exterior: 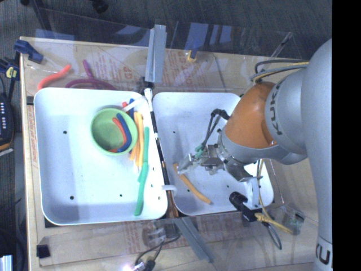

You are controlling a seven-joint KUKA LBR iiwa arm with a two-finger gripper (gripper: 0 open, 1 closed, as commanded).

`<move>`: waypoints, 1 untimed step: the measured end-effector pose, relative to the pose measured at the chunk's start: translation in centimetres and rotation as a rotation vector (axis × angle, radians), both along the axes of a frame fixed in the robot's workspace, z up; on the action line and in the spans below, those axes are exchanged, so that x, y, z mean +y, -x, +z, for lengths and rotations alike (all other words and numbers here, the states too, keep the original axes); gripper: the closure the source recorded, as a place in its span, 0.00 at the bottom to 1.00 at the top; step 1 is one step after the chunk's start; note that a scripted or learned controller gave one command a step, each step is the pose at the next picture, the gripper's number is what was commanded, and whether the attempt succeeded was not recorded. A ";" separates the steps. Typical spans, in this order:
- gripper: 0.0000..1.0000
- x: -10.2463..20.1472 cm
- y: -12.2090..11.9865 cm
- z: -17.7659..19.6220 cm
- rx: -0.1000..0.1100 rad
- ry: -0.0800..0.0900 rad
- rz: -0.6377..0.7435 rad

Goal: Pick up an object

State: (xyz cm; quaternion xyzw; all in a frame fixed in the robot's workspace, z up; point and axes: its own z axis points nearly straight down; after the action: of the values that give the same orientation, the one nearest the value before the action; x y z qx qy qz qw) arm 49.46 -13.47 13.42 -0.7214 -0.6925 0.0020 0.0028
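Arm reaches into right bin [169, 123]; gripper [194, 164] sits low over the bin floor, just beside the upper end of an orange stick [194, 189] lying diagonally near the bin's front wall. Jaw state: cannot tell, the wrist hides them.

Left bin [56, 168] holds a green bowl [107, 131] with red and blue pieces inside, plus a long green stick [142, 176] and orange sticks [137, 143] along its right wall.

Risks, judged: the stick is thin and flat, so the gripper may close above it or nudge it aside. A grasp near one end could let it swing and slip out on lifting.
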 end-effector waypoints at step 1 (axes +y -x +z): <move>0.00 1.7 1.7 -4.1 -0.011 0.008 0.081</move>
State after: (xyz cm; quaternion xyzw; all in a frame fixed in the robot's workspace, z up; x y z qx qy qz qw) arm 47.78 -11.79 9.33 -0.6927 -0.7212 0.0011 -0.0039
